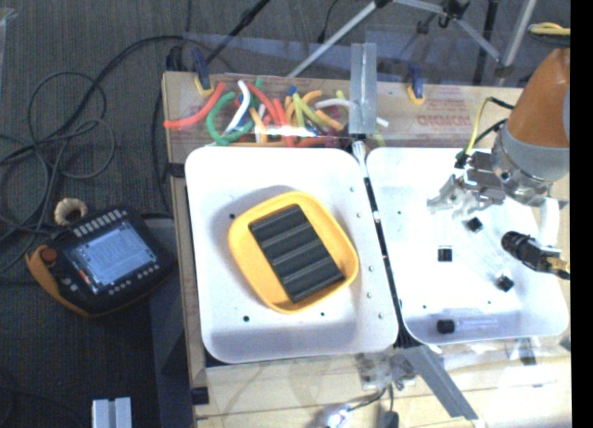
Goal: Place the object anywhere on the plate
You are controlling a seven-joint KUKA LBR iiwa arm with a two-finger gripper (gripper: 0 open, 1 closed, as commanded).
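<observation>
Ridged dark block (296, 252) is lying flat on the yellow plate (248, 232), filling most of its middle and turned at a slant, with its grooves running across its width. The plate is sitting in the left white bin (208, 185), roughly at the centre, with bare white floor showing all around it.

The arm (542, 120) is reaching in from the right over the right white bin (408, 185), its orange band showing near the frame edge. The gripper (460, 195) is hanging over the upper part of that bin, well apart from the plate and the block (whether it is released or clenched cannot be told from this angle, and nothing is visibly caught in it).

Several small black pieces (444, 253) are lying scattered on the right bin's floor, below and beside the gripper.

A tangle of coloured cables (259, 113) is resting on the bench just behind the left bin. A control pendant (102, 259) with an orange edge is lying on the dark floor to the left of the bench.
</observation>
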